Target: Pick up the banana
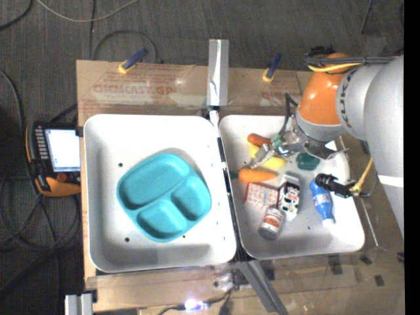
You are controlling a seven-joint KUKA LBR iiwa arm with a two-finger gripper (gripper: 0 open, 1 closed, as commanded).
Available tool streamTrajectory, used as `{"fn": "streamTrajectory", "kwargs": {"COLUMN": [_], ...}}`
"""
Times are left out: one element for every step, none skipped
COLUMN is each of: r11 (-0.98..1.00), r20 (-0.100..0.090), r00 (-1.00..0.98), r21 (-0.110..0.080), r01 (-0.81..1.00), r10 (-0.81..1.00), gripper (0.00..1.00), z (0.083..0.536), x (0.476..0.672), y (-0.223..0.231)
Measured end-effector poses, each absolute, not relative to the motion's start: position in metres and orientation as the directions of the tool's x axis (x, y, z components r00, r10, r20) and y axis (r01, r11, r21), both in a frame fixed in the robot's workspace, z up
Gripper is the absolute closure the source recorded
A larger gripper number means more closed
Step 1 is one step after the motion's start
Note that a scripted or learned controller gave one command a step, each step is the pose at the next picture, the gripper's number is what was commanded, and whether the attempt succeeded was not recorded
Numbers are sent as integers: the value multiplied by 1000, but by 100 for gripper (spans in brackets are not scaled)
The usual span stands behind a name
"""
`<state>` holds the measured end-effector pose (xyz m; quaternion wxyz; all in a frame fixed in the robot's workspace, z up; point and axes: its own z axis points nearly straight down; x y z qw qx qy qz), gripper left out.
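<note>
Banana (pixel 274 163) lies in the right bin (pixel 341 238), toward its upper-left part, just above the orange carrot-like piece (pixel 257 174) and below a red-and-orange item (pixel 259 140); only a short yellow stretch shows, the rest hidden under the gripper (pixel 270 151). Probably a light toy or plastic fruit, stiff, smooth-skinned, so likely to slip if pinched at the tapered end. Best hold looks to be across the thick middle, fingers straddling the short width. Crowding matters: the carrot piece lies just beside it, almost touching, so a wide approach could catch both. The gripper sits right over the banana's upper end, its fingers seemingly down at the banana, but the view is too small and cluttered here; can't tell whether the fingers are open, closed or actually around the fruit. No clear sign of the banana between them. Elsewhere in the right bin: small box (pixel 262 193), bottle (pixel 271 222), blue bottle (pixel 321 202). The left bin (pixel 98 195) carries a teal divided plate (pixel 164 195), well apart from the banana.
</note>
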<state>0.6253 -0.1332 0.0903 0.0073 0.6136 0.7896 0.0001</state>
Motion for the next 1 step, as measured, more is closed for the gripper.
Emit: {"fn": "streamTrajectory", "kwargs": {"r11": [315], "r20": [1], "r00": [-315], "r21": [1], "r01": [949], "r10": [949], "gripper": [0], "z": [183], "x": [667], "y": [-74]}}
